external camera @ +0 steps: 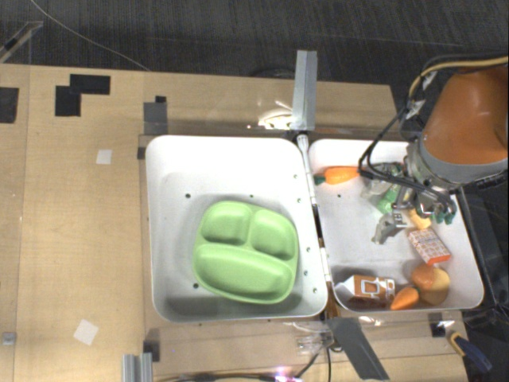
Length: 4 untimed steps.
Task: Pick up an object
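The claw (391, 228), its state unclear, hangs among a carrot (342, 175), carton (429, 245) and bottle (371, 290).

1. The left bin (167, 213) is plain white, and so is the right bin (350, 237).
2. The divided plate (245, 251) is pale green all over, with no pattern.
3. The carrot (342, 175) at the far side of the right bin is orange.
4. The small carton (429, 247) is red-orange with white patches.
5. The bottle (367, 288) is brown with a white and orange label.
6. The round fruit (430, 280) is yellow-orange, and the small piece (405, 298) beside it is brighter orange.
7. The arm (469, 122) is orange above a grey wrist band.
8. The bench (71, 237) is light tan wood with black rectangles near its far left edge.
9. The floor (199, 22) is dark grey.
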Each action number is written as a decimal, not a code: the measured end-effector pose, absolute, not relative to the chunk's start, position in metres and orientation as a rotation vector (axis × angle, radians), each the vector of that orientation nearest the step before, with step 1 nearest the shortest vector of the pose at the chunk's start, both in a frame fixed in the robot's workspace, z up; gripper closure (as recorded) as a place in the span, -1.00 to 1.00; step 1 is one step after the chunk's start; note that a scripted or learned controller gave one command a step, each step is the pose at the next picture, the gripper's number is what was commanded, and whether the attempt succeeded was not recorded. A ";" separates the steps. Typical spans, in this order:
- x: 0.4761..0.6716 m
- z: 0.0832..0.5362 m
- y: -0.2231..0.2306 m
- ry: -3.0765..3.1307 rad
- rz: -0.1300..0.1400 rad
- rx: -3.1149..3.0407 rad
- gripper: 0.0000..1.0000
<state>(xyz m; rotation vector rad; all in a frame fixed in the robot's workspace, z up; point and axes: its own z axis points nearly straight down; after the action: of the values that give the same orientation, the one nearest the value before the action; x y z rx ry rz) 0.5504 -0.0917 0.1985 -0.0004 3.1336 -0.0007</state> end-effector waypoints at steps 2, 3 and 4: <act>0.580 0.090 -0.143 3.042 -0.007 -0.717 -1.00; 0.557 0.091 -0.101 2.959 -0.010 -1.003 -1.00; 0.524 0.102 -0.095 2.930 -0.004 -1.111 -1.00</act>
<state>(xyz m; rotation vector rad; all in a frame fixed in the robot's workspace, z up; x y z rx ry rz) 0.5245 -0.0954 0.1017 -1.1108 2.9302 -0.0039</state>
